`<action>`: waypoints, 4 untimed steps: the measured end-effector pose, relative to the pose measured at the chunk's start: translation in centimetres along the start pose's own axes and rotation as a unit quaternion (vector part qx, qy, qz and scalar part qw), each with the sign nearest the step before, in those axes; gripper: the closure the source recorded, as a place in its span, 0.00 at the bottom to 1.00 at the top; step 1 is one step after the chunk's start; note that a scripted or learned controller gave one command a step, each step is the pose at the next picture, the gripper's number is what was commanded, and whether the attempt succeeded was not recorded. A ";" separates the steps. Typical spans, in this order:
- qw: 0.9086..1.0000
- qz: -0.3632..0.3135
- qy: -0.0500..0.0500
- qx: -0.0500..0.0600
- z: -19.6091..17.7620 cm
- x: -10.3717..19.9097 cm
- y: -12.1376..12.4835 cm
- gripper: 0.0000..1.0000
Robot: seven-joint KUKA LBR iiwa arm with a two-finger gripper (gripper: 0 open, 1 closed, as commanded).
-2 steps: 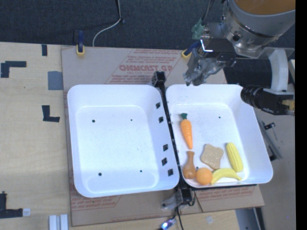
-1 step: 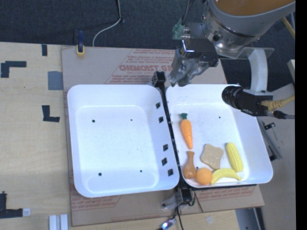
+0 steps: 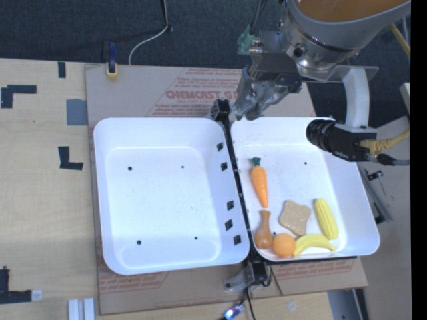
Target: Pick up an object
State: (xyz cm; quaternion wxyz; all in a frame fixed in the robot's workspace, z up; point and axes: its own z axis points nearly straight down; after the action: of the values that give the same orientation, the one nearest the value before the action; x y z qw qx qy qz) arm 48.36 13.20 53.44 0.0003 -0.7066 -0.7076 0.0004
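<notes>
The wooden bench [image 3: 40, 179] spans the frame, with a sheet of printed cardboard [image 3: 173, 95] laid across its middle under both bins. The left bin [image 3: 107, 179] sits at centre left, its white floor marked by a few small dark dots. The right bin [image 3: 353, 199] lies just beside it at centre right, the two rims touching along a line of black clips. The grey arm [image 3: 347, 12], its orange band filling the upper right corner, reaches down toward the top of the frame's middle, and its gripper [image 3: 250, 105] hangs over the far rim where the two bins meet; whether it is apart or together cannot be told from this angle, and nothing shows in its grasp. A black cylindrical device [image 3: 333, 139] juts over the right bin's upper right edge. All the toy foods lie in the right bin: a carrot [image 3: 259, 184] with a green top near the bin's left wall, a corn cob [image 3: 325, 219] toward the lower right, a banana [image 3: 312, 245] along the near wall, a slice of bread [image 3: 294, 217] between carrot and corn, a tan pear-shaped piece [image 3: 264, 231] at the lower left, and an orange [image 3: 283, 245] touching it.
</notes>
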 end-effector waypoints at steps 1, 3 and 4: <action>1.000 0.001 0.000 0.000 0.0 -1.4 0.0 1.00; 1.000 -0.001 0.000 0.000 0.0 1.7 1.7 1.00; 1.000 0.000 -0.001 -0.001 0.0 3.0 4.9 1.00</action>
State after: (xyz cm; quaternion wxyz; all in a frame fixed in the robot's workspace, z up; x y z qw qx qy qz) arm 53.26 16.23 53.40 -0.0006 -0.7065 -0.7077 0.0005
